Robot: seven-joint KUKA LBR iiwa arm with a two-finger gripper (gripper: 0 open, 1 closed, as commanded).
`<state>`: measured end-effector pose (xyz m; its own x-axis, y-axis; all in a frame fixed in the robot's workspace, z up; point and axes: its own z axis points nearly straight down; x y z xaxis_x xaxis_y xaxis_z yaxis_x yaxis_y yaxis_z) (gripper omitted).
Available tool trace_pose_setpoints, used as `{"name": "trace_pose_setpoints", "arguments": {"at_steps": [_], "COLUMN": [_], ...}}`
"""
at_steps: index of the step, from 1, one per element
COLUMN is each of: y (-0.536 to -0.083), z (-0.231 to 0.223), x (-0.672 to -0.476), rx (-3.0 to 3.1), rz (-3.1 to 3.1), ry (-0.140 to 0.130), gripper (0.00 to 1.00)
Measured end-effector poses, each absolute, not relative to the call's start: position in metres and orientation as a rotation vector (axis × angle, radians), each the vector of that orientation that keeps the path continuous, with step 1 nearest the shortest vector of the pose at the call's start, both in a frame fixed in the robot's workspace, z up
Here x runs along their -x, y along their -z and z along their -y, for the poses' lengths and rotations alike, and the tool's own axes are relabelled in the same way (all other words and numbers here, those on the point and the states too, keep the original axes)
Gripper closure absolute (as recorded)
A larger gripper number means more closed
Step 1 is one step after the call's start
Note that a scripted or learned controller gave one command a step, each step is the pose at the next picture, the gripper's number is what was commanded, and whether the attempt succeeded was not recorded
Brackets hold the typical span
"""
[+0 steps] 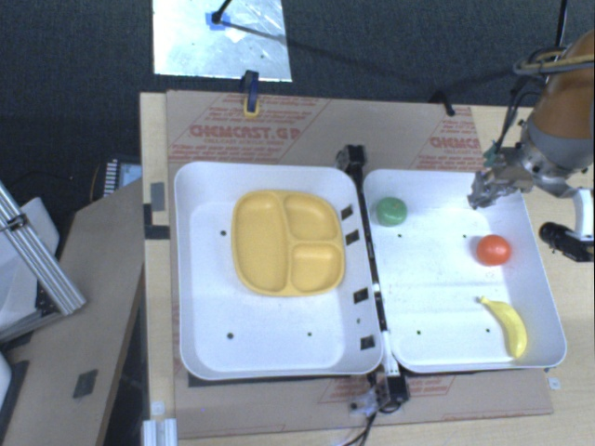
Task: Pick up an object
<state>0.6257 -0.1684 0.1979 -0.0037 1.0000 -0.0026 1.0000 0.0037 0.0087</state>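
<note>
The right bin (437, 342) holds three objects. A green round piece (390, 211) lies near its back left corner. A red-orange ball, like a tomato (493, 249), rests toward the right side. A yellow banana (507, 325) lies near the front right corner. My gripper (485, 191) hangs over the bin's back right part, above and slightly left of the tomato, with nothing seen between its fingers. The orange-banded arm (562, 110) reaches in from the right.
The left bin (200, 333) carries a yellow divided plate (286, 242) in its middle. A black clamp strip (364, 249) runs between the two bins. Cardboard (279, 128) lies under both bins, and a shiny metal sheet (221, 26) sits at the back.
</note>
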Motion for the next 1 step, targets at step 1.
{"name": "trace_pose_setpoints", "arguments": {"at_steps": [1], "y": [-0.2412], "z": [0.1687], "x": [-0.6275], "rx": [-2.212], "rz": [-2.222], "ry": [-0.006], "gripper": [1.00]}}
